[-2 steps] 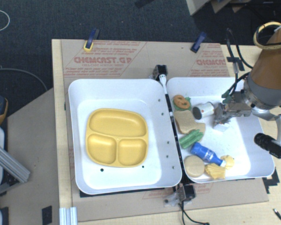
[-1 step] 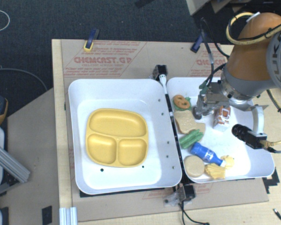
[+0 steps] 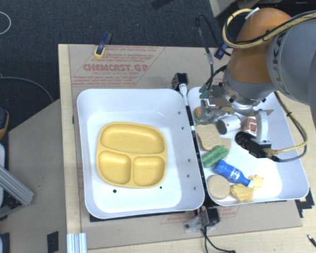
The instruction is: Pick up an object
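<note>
On the left side of the desk [image 3: 68, 141] sits the left bin [image 3: 86, 101], and in its middle lies a yellow tray [image 3: 130, 154] with three hollow parts, all bare. Just beside it, touching along the middle edge, is the right bin [image 3: 297, 186], and this one holds the small things to pick from. Near its left edge lies a slice of toy bread [image 3: 208, 137], with a green pod [image 3: 214, 155] touching its front side. In front of that lies a blue bottle [image 3: 231, 173], and at the front edge sit a round tan cookie [image 3: 218, 187] and a ridged yellow piece [image 3: 243, 193] next to it. The arm [image 3: 263, 51] hangs over the back part of this bin, and the jaws [image 3: 227, 117] are low there, close to the bread. I cannot tell if the jaws are wide or narrow, because the wrist hides them. To do this step well, I think the arm should go straight down over one thing that lies apart from the others, like the blue bottle, and close across its thin side. The bread and pod touch, so grabbing there could push both away.
</note>
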